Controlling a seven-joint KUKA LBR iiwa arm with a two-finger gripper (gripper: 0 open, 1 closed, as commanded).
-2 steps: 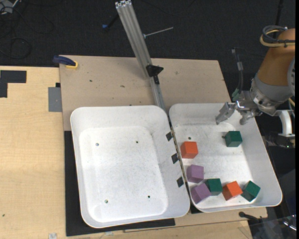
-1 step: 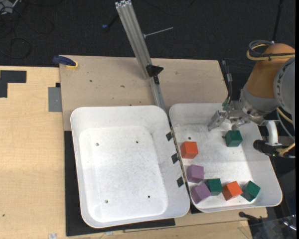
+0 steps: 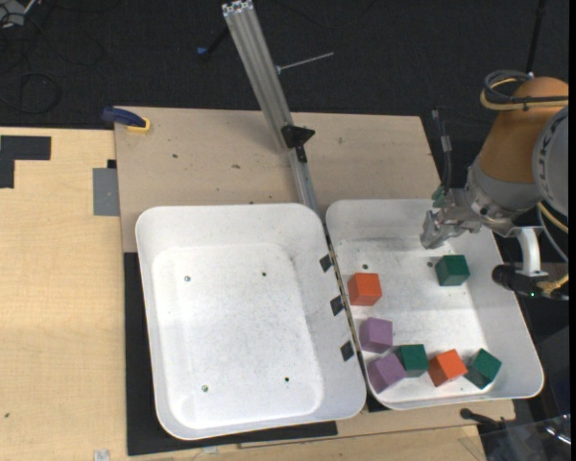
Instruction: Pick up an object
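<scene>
While my hand [image 3: 440,230] hovers in the right bin [image 3: 394,214] just above the nearest green cube [image 3: 452,270], I cannot tell its opening; nothing lifted yet, grasp remains.

Two white bins sit side by side on the desk: the left bin [image 3: 235,392] and the right bin [image 3: 403,219]. Seven small blocks lie in the right bin: three green ones [image 3: 452,271] [image 3: 413,357] [image 3: 484,366], two orange ones [image 3: 365,288] [image 3: 448,366], and two purple ones [image 3: 375,334] [image 3: 386,371]. One arm [image 3: 518,152] reaches over the bins.
</scene>
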